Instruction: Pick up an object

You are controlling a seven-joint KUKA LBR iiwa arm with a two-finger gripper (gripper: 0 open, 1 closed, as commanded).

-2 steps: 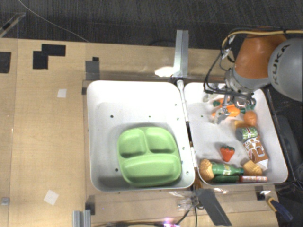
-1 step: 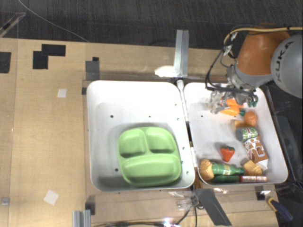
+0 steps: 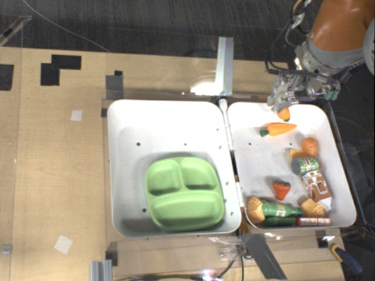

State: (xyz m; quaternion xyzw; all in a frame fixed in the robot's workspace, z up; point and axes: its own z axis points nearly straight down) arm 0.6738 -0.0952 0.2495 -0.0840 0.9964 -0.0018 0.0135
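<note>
Bottle: dark green plastic bottle (image 3: 280, 211) lying on its side along the near wall of the right white bin (image 3: 249, 157), between a tan ridged lump (image 3: 254, 209) and a small waffle cone (image 3: 312, 207).
Strawberry: red toy strawberry (image 3: 281, 189) just beyond the bottle, apart from it.
Can: printed green-and-white can (image 3: 312, 177) right of the strawberry, a rounded orange piece (image 3: 309, 147) past its far end.
Carrot: orange plastic carrot with green tip (image 3: 278, 129) farther on, alone on bare floor.
Gripper (image 3: 283, 107): above the bin's far wall, beyond the carrot; a small orange piece (image 3: 284, 114) sits at its tip; whether clamped on it, cannot tell.
Tray: green divided tray (image 3: 184, 193) in the left bin.
Risk: that orange piece may drop if barely pinched.
</note>
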